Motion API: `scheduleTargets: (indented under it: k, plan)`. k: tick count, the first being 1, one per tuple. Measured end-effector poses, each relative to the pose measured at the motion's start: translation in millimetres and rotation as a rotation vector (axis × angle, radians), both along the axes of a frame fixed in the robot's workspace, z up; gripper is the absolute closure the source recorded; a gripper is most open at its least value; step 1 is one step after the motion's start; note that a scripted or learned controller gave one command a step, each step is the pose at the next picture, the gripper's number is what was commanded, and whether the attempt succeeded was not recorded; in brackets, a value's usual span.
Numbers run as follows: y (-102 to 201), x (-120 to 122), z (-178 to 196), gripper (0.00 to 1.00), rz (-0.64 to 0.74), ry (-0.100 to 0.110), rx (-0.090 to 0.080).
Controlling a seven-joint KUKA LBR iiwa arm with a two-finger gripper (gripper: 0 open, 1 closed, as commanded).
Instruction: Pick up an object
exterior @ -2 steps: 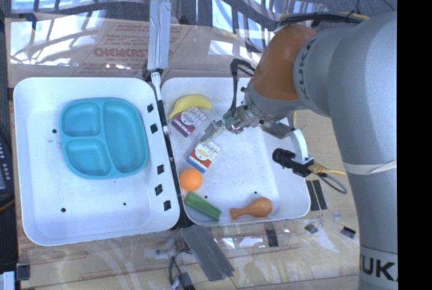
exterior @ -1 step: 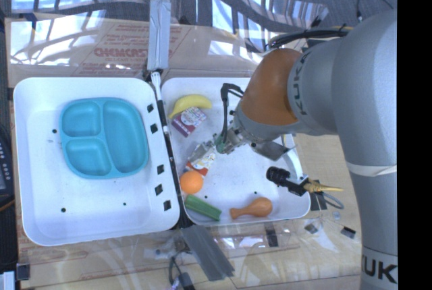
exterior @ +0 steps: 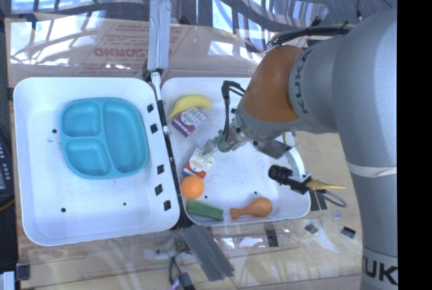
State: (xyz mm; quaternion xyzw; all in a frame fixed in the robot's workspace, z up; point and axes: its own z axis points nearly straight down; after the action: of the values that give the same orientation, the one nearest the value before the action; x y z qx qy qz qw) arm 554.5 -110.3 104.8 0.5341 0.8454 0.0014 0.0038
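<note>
Camera view records, largest first: the grey arm (exterior: 351,79) with its glossy orange band, reaching over the right bin (exterior: 297,167), a shallow white plastic tray on the tabletop. The left bin (exterior: 27,147) carries a smooth turquoise divided plate (exterior: 104,137).

The claw (exterior: 221,143) sits low, just beside a small printed carton (exterior: 200,162); whether it is released or clenched cannot be told, and nothing is visibly between its tips.

Candidate objects, all in the right bin: a curved yellow banana (exterior: 190,104), a dark-red box (exterior: 189,121), a green elongated block (exterior: 204,212), a tan drumstick-shaped toy (exterior: 251,208), a round orange fruit (exterior: 192,187).

Risks, as judged: the carton lies tilted and may slide or tip aside under contact; rounded items could roll; crowding near the bin's left wall limits clearance.
</note>
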Motion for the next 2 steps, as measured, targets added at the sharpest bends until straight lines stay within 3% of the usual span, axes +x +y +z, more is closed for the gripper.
scheduleTargets:
  k: [1, 2]
  plan:
    - [0.2, -0.4, -0.6, 0.00, 0.000, 0.001, 0.000]
    - [1.8, -4.9, -7.3, 0.00, 0.022, -0.007, 0.001]
